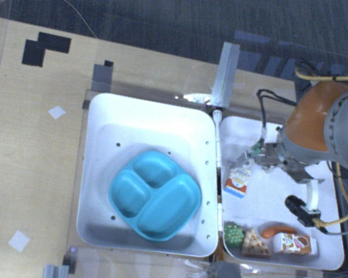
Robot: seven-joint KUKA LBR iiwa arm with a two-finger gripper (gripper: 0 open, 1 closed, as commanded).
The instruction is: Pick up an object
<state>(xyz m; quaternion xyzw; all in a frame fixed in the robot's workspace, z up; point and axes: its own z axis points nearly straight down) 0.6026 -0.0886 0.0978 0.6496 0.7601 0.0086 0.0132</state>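
My gripper (254,157) hangs over the upper left part of the right bin (332,258), below the arm's orange band. Just under and slightly left of it is a small white carton (238,182) with an orange and blue label, close to the bin's left wall. Whether the gripper touches the carton is not clear. Along the bin's front edge lie a green item (233,233), a speckled snack pack (255,243), an orange-red item (274,231) and a white labelled packet (294,243).
The left bin (108,118) holds a blue divided plate (155,194). A black cable fitting (299,209) hangs from the arm over the right bin's middle. A metal post (225,78) stands behind the divider between the bins.
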